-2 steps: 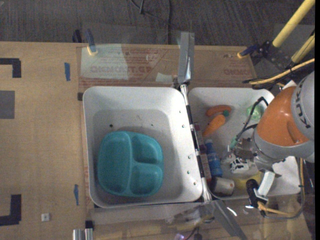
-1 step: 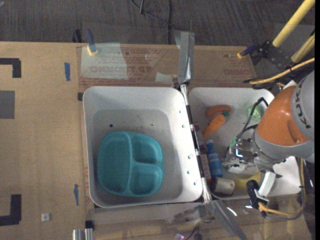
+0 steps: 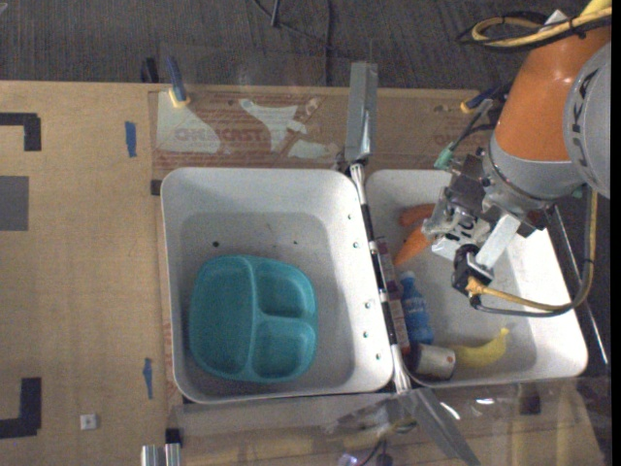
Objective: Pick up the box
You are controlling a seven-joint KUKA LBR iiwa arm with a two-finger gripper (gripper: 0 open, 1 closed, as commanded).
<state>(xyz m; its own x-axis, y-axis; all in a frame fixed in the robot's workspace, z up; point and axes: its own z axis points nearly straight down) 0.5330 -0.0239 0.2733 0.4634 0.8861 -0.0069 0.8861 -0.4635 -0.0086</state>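
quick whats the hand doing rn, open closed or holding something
hand: low over the right bin, by the orange item; whether it is open, closed or holding anything cannot be told from this view.

Grey arm [image 3: 558, 115] reaches in from right, hand [image 3: 456, 229] lowered.

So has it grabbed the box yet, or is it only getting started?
Nothing looks done yet. The arm hangs over the right bin, above the orange things. The blue box lies untouched by the divider, beside the can and banana. Reaching it, gripping and lifting are all left.
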